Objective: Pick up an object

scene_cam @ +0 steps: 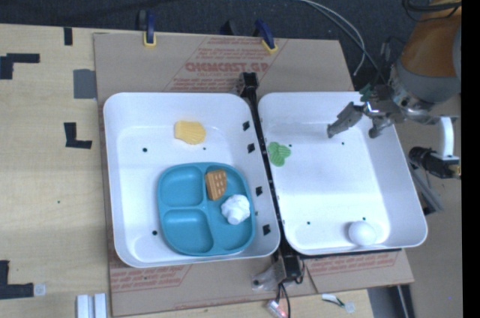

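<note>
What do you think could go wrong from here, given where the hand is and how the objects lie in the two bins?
1. The hand hovers open over the right bin, far from the green piece and the white ball; closing here would likely catch nothing.
2. The green piece lies against the bin's left wall, so a finger may hit the wall.
3. The ball sits near the front rim and could roll away when touched.
</note>
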`<state>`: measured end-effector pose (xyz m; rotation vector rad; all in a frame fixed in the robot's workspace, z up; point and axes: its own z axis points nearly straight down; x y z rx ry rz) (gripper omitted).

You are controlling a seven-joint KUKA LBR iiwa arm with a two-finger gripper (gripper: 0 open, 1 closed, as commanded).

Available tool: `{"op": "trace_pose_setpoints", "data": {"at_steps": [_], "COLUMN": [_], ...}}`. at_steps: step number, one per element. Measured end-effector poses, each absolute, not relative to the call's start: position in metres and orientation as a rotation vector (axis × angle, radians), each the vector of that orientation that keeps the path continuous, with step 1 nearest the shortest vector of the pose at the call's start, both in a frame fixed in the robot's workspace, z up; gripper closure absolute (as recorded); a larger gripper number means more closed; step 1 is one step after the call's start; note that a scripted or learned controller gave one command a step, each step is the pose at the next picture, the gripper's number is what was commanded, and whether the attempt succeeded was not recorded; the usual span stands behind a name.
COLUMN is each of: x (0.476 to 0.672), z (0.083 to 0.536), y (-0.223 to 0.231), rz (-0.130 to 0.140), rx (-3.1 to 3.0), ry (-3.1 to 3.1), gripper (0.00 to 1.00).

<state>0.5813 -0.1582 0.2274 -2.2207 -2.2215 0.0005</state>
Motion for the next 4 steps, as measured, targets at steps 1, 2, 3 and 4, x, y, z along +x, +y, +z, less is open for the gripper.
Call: {"op": "trace_pose_setpoints", "data": {"at_steps": [1,2,3,4], "x": [0.568,0.526,0.563,0.564], "z": [0.327,0.304,0.330,0.405], "y": [-0.094,-0.078,-0.023,0.036], "rz": [-0.011,0.001,-0.003,-0.009], "rx": [-2.219,-2.220,-2.216,-2.217], "ry": [-2.232,-2.221,-2.228,-2.230], "gripper": [0.00,0.00,0.00,0.00]}}
